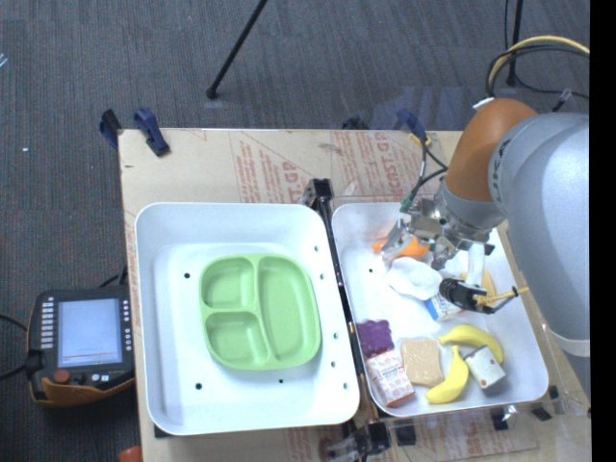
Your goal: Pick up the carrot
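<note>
The carrot [411, 248] is a small orange piece lying at the back of the right bin [358, 221], partly hidden by the arm's tool. My gripper [422, 236] hangs directly over it, low in the bin, reaching down from the grey arm with the orange band [489, 157]. Only the carrot's left and lower edge peek out under the gripper. Whether the carrot is touched or held cannot be made out.
The right bin also holds a white crumpled item [415, 278], a purple piece [374, 336], a red-and-white packet [390, 376], a bread slice [422, 360] and two bananas [471, 338]. A green divided plate [260, 312] lies in the left bin [154, 258].
</note>
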Action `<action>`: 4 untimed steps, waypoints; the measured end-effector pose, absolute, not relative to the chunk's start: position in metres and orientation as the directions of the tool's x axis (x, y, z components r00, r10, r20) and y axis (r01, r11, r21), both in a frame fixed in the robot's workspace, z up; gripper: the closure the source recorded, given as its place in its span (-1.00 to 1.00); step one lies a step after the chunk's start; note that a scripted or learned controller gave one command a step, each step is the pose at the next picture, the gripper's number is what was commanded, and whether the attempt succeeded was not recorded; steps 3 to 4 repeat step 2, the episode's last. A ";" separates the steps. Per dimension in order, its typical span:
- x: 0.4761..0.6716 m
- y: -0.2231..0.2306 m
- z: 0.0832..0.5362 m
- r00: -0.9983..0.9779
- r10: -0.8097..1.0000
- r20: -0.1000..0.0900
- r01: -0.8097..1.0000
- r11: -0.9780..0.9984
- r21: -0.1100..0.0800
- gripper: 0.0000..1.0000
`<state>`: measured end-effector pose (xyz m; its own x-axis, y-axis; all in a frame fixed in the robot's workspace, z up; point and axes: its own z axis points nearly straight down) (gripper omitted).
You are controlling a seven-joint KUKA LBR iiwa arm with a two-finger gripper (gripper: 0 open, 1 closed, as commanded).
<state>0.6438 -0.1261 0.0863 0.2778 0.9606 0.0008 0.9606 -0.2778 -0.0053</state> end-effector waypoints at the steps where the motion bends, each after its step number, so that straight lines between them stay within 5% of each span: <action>1: 0.644 -0.147 0.087 0.586 0.810 -0.002 0.810 -0.586 -0.004 -1.00; 2: 0.644 -0.145 0.097 0.580 0.815 -0.003 0.815 -0.580 -0.007 1.00; 4: 0.644 -0.145 0.097 0.580 0.815 -0.003 0.815 -0.580 -0.007 1.00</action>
